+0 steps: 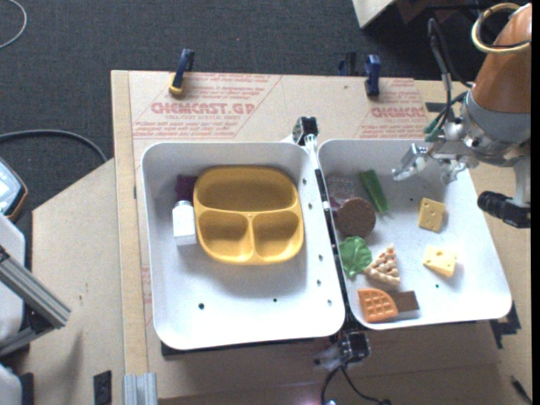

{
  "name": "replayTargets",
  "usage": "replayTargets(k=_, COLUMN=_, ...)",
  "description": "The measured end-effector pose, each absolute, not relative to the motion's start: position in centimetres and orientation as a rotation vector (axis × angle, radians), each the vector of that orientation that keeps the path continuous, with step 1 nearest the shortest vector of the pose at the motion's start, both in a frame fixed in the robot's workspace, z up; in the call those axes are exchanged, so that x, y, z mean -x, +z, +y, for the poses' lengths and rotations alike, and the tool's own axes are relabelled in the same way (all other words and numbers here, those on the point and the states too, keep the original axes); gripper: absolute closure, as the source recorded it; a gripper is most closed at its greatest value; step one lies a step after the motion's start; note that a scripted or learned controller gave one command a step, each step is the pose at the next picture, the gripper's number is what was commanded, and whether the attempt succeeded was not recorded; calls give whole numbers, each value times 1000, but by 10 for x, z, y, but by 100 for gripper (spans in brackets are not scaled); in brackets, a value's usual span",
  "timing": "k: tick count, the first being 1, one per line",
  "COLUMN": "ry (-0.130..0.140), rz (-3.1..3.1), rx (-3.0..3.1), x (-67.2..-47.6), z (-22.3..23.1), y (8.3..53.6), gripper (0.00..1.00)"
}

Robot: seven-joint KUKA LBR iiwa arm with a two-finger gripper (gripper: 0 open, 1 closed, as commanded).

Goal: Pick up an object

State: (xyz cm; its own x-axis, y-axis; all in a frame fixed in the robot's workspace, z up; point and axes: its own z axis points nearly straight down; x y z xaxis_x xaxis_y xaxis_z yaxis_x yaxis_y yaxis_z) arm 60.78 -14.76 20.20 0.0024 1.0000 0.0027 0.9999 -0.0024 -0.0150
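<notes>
The gripper [419, 164] is seen spread open and holding nothing, above the right bin [485, 264], near the green pepper strip [372, 191].

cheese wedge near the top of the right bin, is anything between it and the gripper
Nothing visible. The gripper hangs over the right bin's upper part, and only bare white floor separates it from the cheese wedge.

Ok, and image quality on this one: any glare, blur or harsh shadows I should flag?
Camera view: lighting is even and soft, shadows faint; the white bins read bright but keep their edges, and the yellow tray shows only a mild sheen. Food pieces such as the cheese are crisp. The gripper looks slightly soft. A pink glow shows at the bottom edge.
</notes>
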Motion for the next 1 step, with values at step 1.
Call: replayTargets(k=1, ry=1, rz=-2221, rx=2221, x=-611, z=-148, y=210, gripper=0)
